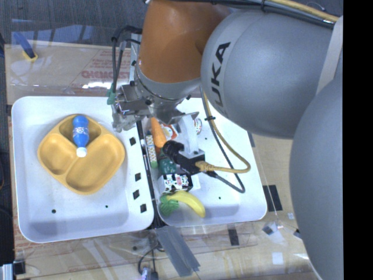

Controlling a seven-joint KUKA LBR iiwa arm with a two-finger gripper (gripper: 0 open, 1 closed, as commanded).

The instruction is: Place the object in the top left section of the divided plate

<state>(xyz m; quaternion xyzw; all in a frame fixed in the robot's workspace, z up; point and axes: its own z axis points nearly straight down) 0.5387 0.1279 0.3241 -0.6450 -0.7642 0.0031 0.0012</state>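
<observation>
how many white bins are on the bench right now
2. The left bin holds the yellow divided plate with a blue bottle on it. The right bin sits beside it, partly covered by the arm, holding a banana and a carrot.

glossy plastic plate (87, 177) (yellow), smooth white bins (35, 214)

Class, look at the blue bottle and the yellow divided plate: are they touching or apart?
Touching. The camera view shows the blue bottle lying inside the upper section of the yellow divided plate, resting on its surface with its white cap toward the plate's centre.
</observation>
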